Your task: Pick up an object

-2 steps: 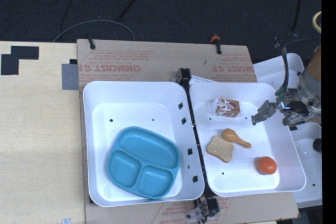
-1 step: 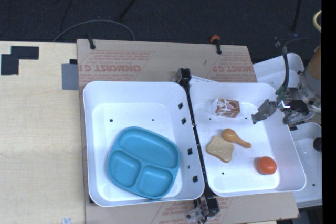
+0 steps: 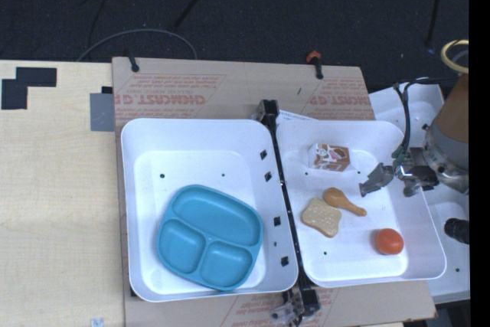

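Note:
The right bin holds a brown-and-white packet at the back, a tan drumstick-shaped toy in the middle, a beige cracker-like piece just left of it, and a red-orange ball at the front right. My gripper hovers over the right part of this bin, right of the drumstick and behind the ball. Its fingers are spread apart with nothing between them.
The left bin holds a blue divided plate. A black divider with clips runs between the bins. Cardboard lies under both bins, with wooden bench to the left. Cables hang by the arm at the right.

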`<state>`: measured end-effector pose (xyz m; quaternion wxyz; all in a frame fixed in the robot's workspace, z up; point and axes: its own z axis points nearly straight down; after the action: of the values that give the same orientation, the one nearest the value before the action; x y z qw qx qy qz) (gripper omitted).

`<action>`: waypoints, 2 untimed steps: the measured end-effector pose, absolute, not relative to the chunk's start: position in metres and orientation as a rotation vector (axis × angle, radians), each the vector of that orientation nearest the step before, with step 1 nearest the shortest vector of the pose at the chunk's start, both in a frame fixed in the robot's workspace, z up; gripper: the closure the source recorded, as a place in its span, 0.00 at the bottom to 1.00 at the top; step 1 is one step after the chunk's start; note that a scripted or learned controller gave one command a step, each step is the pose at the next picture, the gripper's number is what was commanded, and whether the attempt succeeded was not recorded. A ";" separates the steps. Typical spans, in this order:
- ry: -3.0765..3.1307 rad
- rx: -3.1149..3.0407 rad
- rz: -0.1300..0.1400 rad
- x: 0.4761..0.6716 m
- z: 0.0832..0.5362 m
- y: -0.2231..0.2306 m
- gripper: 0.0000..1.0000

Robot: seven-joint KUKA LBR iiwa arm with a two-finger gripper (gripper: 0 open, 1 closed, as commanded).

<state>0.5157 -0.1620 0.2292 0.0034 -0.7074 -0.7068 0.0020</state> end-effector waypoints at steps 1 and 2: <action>-2.216 -2.216 0.006 0.514 0.186 -0.160 0.00; -2.215 -2.216 0.007 0.517 0.124 -0.165 0.00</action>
<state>0.5166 -0.1647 0.1243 0.0043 -0.7072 -0.7069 0.0021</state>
